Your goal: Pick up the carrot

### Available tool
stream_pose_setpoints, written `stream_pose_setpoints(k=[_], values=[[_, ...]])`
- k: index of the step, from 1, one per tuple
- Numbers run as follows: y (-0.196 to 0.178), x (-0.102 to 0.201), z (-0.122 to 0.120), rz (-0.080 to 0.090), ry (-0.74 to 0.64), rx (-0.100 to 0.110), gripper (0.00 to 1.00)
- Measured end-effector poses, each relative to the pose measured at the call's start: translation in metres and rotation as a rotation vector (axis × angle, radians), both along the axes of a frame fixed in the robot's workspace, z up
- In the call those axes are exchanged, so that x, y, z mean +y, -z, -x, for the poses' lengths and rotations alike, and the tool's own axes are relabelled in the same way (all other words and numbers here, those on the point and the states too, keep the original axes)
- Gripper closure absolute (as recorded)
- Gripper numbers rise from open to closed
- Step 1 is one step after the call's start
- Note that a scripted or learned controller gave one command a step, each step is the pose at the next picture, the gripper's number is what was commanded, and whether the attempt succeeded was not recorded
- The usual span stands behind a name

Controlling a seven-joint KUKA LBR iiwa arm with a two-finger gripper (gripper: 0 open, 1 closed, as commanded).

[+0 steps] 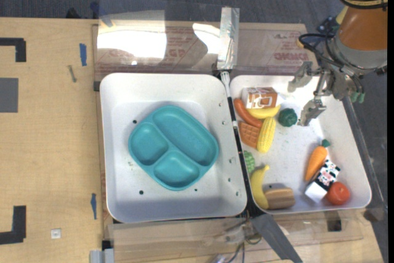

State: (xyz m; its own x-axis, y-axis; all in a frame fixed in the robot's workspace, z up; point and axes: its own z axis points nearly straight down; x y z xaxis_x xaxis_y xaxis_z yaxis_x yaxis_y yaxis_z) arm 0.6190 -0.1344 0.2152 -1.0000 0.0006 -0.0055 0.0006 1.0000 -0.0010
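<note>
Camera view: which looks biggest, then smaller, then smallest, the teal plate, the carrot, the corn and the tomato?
1. teal plate, by far the largest.
2 and 3. carrot and corn: they look about the same length, so I won't rank them.
4. tomato, the smallest.

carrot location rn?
In the right bin, right-hand part, the carrot lies tilted, its lower end beside the small carton, with the tomato just below.
</note>
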Motion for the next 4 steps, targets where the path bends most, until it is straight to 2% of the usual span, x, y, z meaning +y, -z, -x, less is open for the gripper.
stream_pose_setpoints(k=[1, 2, 3, 4], values=[[0.117, -0.061, 0.071, -0.003, -0.143, 0.011, 0.00], [0.128, -0.019, 0.067, -0.001, -0.080, 0.000, 0.00], [0.115, -0.019, 0.064, 0.001, -0.081, -0.007, 1.00], [0.127, -0.082, 0.090, -0.001, 0.057, -0.001, 1.00]])
